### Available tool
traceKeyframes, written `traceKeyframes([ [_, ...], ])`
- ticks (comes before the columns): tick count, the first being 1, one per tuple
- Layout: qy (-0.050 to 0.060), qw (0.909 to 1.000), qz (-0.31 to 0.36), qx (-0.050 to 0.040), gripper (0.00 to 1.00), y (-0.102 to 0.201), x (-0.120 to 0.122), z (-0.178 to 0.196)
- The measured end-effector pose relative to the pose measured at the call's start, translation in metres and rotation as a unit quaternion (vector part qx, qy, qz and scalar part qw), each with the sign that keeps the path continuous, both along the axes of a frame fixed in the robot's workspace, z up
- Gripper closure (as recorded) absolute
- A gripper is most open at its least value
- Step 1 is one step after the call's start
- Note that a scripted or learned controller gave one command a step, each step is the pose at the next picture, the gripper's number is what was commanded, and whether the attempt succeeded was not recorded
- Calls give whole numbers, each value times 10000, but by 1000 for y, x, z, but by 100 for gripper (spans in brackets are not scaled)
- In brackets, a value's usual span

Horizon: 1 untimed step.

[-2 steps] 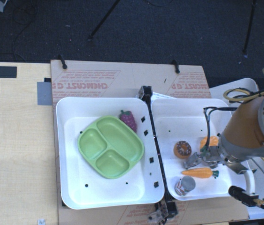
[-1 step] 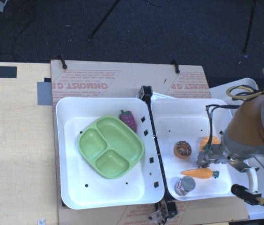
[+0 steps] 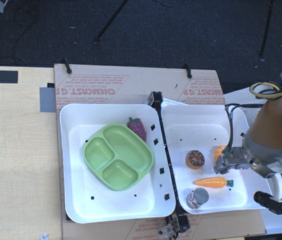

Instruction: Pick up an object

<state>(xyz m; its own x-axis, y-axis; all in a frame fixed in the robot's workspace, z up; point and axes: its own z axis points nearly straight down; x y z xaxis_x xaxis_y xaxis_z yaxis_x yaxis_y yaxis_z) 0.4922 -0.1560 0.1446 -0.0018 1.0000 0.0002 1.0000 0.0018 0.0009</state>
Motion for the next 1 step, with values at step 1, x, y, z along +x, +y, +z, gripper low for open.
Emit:
traceKeyframes([
  [1, -12, 10000, -2, -5, 100, 0, 8, 61],
])
